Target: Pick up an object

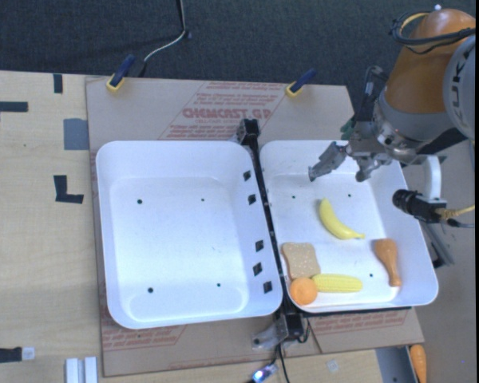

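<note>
Camera view: the hand [341, 163] hangs over the far part of the right bin [415, 298]. It grasps nothing, and I cannot tell whether it is released or clenched. The candidates lie nearer the camera: a banana [338, 220] just beyond the hand, a drumstick [388, 260] by the right wall, and bread [301, 258], an orange [303, 291] and corn [336, 282] bunched at the near edge.

The risks, as I judge them: the banana is curved, smooth plastic and may roll or squirt out of a pinch. The orange, corn and bread touch, so a descent there could nudge neighbours or catch two. The drumstick sits close to the wall, where a finger might strike the rim. The left bin [120, 214] is smooth, glossy white, with a cardboard sheet [215, 110] covering the surface beneath.
</note>
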`<move>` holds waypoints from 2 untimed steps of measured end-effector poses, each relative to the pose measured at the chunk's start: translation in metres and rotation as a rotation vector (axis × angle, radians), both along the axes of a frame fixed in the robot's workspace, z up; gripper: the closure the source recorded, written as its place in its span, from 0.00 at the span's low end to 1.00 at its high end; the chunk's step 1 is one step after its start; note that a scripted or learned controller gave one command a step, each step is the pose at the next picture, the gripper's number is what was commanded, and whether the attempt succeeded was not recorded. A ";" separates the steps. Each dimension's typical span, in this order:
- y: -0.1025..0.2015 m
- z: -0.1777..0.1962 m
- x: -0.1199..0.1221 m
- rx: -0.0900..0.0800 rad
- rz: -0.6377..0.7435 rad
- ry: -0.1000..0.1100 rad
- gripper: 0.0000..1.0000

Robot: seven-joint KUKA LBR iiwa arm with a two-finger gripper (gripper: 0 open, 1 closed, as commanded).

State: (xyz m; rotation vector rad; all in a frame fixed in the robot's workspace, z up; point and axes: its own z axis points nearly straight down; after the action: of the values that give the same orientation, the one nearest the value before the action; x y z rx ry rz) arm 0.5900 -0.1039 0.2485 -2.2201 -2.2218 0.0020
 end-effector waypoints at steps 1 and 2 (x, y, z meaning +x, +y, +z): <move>-0.033 -0.154 -0.030 0.000 -0.003 0.003 0.00; -0.034 -0.134 -0.026 -0.003 -0.001 -0.006 1.00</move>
State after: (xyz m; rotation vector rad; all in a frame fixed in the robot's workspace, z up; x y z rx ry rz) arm 0.5643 -0.1374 0.1145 -2.2261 -2.2252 -0.0017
